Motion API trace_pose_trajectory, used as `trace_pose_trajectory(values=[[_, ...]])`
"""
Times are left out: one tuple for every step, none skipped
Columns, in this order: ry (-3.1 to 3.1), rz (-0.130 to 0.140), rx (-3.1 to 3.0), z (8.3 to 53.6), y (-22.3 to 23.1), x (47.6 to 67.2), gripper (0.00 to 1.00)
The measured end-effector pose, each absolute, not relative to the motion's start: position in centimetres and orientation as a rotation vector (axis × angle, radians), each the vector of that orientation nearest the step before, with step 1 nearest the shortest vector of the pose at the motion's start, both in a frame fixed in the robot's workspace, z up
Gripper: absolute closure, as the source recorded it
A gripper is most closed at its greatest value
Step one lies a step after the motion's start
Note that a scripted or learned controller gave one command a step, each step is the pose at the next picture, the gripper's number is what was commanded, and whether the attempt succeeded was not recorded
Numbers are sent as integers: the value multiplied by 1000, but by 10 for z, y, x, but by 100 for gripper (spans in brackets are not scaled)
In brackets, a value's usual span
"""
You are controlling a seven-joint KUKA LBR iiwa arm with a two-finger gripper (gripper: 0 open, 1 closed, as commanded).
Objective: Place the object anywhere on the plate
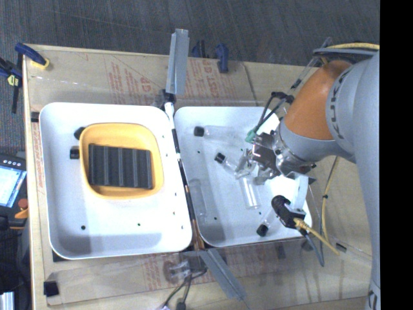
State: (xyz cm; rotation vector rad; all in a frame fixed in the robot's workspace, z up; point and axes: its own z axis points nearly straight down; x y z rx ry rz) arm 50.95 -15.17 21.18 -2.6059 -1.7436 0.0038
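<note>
A wooden bench (116, 76) with blue clamps (31, 53) stands on dark grey carpet (97, 11).

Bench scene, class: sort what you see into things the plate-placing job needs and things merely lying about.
Job: yellow plate in the left bin; gripper over the right bin.

Lying about: blue clamps; handheld screen.

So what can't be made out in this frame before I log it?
- Tool: too small and cluttered in the camera view to read its fingers or whether it holds anything.
- Small dark pieces in the right bin: too small to identify.
- Right bin's far-right side: hidden by the arm.
- Yellow plate: dark ribbed centre, unclear what it is.
</note>
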Motion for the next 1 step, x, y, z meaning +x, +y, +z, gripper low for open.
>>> trace_pose_trajectory(values=[[-1788, 4, -2579, 258, -101, 534, 100]])
